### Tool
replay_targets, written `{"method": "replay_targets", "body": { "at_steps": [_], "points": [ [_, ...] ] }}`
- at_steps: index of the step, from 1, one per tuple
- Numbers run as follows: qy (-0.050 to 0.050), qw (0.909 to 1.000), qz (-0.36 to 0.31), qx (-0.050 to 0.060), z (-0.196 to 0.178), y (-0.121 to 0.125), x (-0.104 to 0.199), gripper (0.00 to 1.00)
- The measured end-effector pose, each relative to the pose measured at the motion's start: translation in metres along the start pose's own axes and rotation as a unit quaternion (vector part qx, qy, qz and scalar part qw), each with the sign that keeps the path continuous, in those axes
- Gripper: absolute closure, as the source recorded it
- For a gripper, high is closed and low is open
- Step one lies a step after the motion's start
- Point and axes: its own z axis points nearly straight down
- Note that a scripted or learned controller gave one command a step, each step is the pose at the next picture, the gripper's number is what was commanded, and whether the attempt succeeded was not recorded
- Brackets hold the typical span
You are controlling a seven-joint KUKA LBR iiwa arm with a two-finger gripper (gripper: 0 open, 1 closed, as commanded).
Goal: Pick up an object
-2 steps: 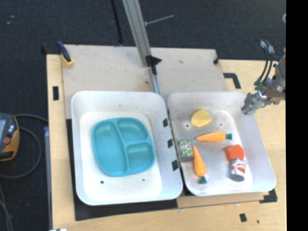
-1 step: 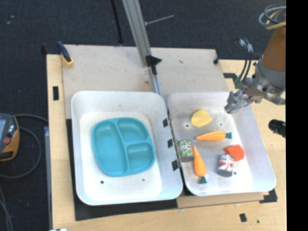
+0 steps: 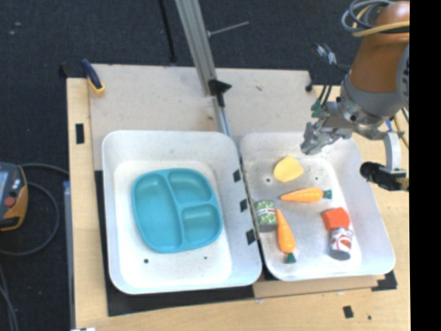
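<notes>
While its fingers cannot be read, the gripper (image 3: 315, 142) hovers near the right bin's (image 3: 375, 205) far edge, just beyond the yellow piece (image 3: 288, 169), seemingly light, stiff, smooth plastic; grasping across its narrow middle looks safest.

Even, fairly bright overhead light falls on the two white bins (image 3: 172, 143), which look close to washed out, their grain barely readable. Shadows are soft and short, lying tight under the bins' lower edges. The dark floor above the bins is murky. The whole view is slightly soft and grainy
</notes>
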Motion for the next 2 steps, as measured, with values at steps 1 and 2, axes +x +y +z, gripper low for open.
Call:
{"method": "replay_targets", "body": {
  "at_steps": [1, 2],
  "points": [
    [0.000, 1.0000, 0.000, 0.000, -0.002, 0.018, 0.049, 1.00],
    [0.000, 1.0000, 0.000, 0.000, -0.003, 0.029, 0.093, 1.00]
  ]
}}
